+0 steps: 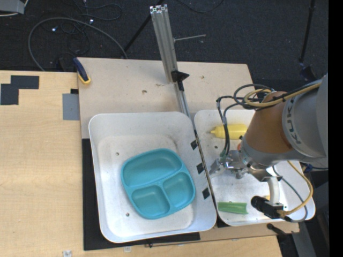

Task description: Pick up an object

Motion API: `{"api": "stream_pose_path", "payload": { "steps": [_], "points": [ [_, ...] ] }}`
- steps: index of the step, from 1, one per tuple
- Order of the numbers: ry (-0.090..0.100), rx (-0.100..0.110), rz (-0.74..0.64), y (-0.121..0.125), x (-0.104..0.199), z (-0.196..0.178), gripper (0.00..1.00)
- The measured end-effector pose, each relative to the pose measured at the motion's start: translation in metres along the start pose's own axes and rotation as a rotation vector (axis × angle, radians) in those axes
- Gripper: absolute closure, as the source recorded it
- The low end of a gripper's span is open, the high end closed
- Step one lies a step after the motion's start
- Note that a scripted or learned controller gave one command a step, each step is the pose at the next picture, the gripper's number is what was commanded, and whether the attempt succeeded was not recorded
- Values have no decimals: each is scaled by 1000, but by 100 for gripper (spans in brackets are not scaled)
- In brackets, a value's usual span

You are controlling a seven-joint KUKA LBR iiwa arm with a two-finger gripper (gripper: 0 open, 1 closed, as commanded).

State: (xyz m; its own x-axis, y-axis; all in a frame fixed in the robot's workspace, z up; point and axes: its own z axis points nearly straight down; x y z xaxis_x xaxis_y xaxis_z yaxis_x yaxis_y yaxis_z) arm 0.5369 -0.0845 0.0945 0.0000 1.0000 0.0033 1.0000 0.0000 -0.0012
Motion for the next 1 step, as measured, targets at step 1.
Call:
{"api": "stream_pose_path", "payload": {
  "steps": [1],
  "points": [
    [6,-10,4,3,3,-12,100]
  ]
}}
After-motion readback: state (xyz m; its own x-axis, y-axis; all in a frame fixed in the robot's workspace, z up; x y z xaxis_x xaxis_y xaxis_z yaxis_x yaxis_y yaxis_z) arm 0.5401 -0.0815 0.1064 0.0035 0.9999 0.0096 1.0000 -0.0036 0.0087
